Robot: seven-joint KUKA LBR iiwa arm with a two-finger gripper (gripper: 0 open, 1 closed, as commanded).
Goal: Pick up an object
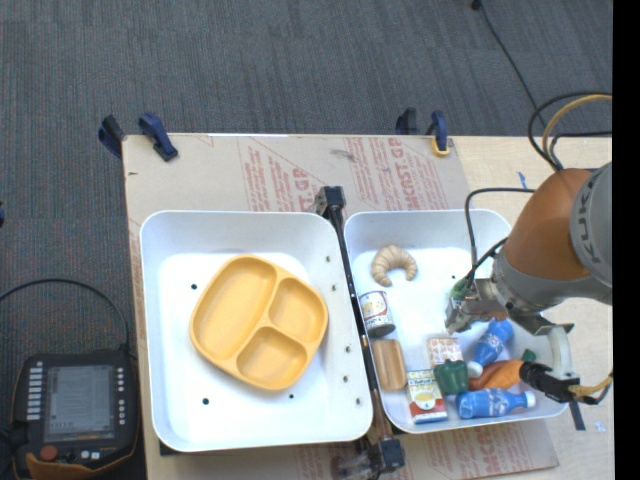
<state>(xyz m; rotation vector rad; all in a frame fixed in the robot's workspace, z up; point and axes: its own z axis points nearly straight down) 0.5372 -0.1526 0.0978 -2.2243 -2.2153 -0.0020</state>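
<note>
Objects (440, 373) crowd the right bin (420, 226); the gripper (462, 313) hovers above, opening unclear.

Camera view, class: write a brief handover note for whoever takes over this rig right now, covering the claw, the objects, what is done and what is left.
Claw: low in the right bin, holding nothing visible.
Right bin: croissant at the back, small can, brown block, two blue bottles, carrot, small cartons.
Left bin: yellow divided plate.
Done: arm is over the clutter.
Left: grasp one object and lift it.
</note>
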